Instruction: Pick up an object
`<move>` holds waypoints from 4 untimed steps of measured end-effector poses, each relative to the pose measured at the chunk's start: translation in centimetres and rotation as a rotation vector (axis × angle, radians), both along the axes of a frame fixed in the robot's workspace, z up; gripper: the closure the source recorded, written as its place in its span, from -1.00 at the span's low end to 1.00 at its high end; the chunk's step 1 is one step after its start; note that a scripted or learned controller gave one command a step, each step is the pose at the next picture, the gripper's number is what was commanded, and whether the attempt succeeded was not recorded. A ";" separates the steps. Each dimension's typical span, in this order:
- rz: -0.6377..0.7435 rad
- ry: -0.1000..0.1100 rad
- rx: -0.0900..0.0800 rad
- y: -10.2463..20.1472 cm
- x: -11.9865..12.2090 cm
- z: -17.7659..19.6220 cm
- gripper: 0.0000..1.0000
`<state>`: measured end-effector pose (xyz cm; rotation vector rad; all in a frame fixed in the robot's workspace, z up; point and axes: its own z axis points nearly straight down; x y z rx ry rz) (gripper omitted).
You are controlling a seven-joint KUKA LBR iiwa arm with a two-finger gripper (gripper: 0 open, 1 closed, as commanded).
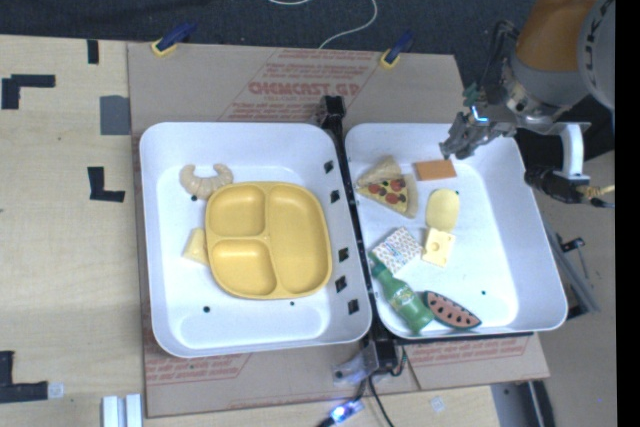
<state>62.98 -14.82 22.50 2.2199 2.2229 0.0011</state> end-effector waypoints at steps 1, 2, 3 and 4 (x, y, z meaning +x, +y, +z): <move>0.001 0.003 0.000 2.7 -3.8 0.8 1.00; 0.000 0.007 0.001 5.6 -8.6 -0.8 1.00; -0.001 0.005 0.000 6.6 -10.9 -0.6 1.00; 0.001 0.002 0.000 7.4 -10.4 -0.7 1.00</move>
